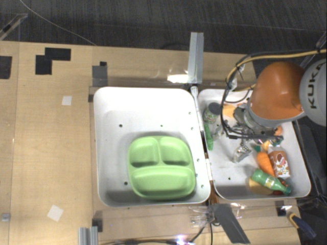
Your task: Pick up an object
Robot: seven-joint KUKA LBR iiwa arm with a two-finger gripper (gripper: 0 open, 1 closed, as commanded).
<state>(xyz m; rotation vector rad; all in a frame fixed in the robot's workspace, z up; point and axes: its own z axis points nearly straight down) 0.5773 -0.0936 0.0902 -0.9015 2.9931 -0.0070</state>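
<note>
A pale wood-grain counter (46, 157) fills the left and middle of the frame, with black square markings (52, 58) at upper left. Dark grey carpeted floor (153, 9) runs along the top, crossed by a thin cable (51, 25).

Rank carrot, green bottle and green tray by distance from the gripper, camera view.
From the gripper:
1. Carrot, right bin, just beside it.
2. Green bottle, right bin, near the front edge.
3. Green tray, left bin, across the divider.
</note>
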